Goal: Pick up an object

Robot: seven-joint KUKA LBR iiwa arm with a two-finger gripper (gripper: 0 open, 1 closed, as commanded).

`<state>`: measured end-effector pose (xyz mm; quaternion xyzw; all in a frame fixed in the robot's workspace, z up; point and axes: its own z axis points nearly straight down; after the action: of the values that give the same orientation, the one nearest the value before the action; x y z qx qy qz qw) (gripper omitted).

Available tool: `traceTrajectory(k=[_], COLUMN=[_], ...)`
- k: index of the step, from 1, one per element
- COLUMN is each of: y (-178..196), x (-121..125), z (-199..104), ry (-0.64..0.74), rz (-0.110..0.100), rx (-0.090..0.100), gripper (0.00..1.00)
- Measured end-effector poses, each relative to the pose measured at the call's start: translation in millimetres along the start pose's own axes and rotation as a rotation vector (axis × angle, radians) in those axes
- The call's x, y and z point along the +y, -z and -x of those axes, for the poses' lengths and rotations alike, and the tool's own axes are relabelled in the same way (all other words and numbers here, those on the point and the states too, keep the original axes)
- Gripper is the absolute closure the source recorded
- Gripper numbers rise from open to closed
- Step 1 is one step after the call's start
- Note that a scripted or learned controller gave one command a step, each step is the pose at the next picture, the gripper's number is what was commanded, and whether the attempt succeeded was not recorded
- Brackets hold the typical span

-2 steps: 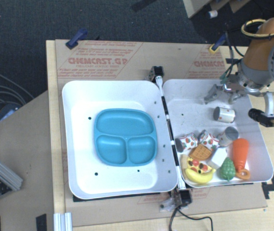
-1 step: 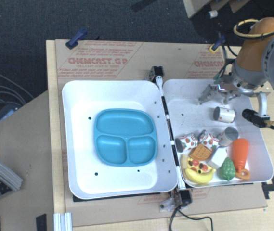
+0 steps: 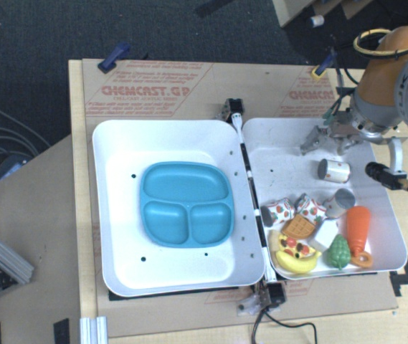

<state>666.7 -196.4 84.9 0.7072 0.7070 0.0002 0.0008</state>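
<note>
Camera view: arm reaching in from the right.
Tool (image 3: 330, 139): fingers spread wide, nothing between them, over the right bin (image 3: 275, 140).
Objects: carrot (image 3: 358, 229), banana (image 3: 295, 261), cup (image 3: 333, 169) in that bin.
Left bin (image 3: 114, 213): blue tray (image 3: 186, 203).

red "chemcast gp" print (repeated, partly hidden) on the brown board (image 3: 146, 84) under the bins.

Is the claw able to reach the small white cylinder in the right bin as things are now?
Probably yes. The claw hovers just above the white cylinder, which lies alone on the right bin floor, apart from the toy pile nearer the camera.
</note>
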Motion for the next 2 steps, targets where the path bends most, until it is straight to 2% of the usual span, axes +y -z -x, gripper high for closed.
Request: traceTrajectory(k=[2], y=[0.3], x=[0.5], z=[8.4], ry=[0.001], rz=[-0.001], rx=[0.003], gripper=[0.0])
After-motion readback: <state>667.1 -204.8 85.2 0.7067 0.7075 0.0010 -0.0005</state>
